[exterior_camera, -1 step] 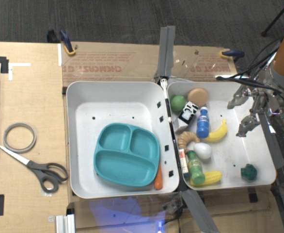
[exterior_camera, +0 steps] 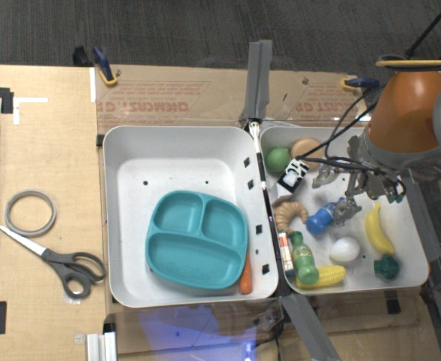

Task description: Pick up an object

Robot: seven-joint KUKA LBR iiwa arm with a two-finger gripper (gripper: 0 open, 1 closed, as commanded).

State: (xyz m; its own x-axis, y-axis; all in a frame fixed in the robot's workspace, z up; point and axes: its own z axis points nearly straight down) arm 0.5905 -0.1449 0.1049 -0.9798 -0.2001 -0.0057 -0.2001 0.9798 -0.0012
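Red print, seen upside down, is carried on the cardboard sheet (exterior_camera: 175, 96) behind the bins; "CHEMCAL" can roughly be read.

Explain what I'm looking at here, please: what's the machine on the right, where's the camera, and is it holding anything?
One camera looks down at a slant on a bench with two white bins. The arm, grey with an orange band, reaches in from the right; its gripper hangs over the right bin, above a blue object. I see nothing between its fingers. That bin also has a banana, egg, corn and green ball. The left bin has a teal tray and a carrot. Scissors lie outside.
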